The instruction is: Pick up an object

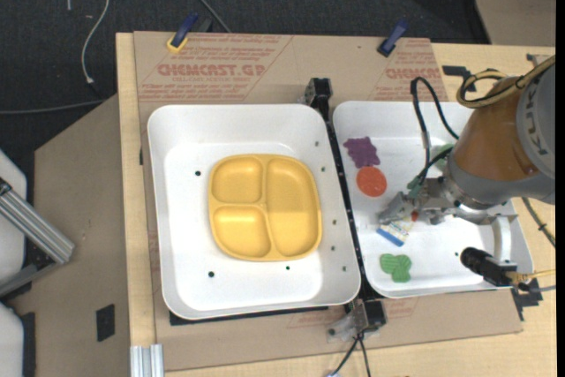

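Observation:
In the right bin (pixel 441 121) lie a purple toy (pixel 361 151), an orange round piece (pixel 372 182), a green toy (pixel 396 267) and a small blue-and-white item (pixel 392 233). My gripper (pixel 403 209) hangs low over the middle of this bin, just right of the orange piece and directly above the blue-and-white item. The grey arm with its orange band (pixel 490 150) covers the bin's right side. I cannot see anything held in the gripper.
The left bin (pixel 177 190) holds a yellow divided plate (pixel 265 207) at its centre. A black divider (pixel 340 190) runs between the two bins. Cardboard backing with blue clips (pixel 393 38) lies behind both bins.

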You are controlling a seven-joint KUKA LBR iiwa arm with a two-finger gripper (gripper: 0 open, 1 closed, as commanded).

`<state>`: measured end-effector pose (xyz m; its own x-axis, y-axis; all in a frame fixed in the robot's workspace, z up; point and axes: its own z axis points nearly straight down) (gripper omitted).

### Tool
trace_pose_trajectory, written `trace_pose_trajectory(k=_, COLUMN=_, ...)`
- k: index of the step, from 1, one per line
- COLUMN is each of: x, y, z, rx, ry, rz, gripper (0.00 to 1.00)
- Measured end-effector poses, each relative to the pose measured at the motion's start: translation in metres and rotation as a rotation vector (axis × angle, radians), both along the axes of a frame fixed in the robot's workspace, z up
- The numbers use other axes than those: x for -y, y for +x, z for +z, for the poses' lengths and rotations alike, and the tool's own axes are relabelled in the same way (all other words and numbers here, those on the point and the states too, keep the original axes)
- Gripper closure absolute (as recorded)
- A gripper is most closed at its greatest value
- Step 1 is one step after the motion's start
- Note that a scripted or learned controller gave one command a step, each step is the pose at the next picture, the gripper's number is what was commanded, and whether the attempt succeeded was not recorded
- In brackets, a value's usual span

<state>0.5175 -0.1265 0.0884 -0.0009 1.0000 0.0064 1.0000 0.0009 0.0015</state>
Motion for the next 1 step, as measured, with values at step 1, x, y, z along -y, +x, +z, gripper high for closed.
trace_pose_trajectory(k=1, x=0.0013, y=0.0033, z=0.0142, rx=0.014, ry=-0.006, rz=-0.001, gripper=1.00)
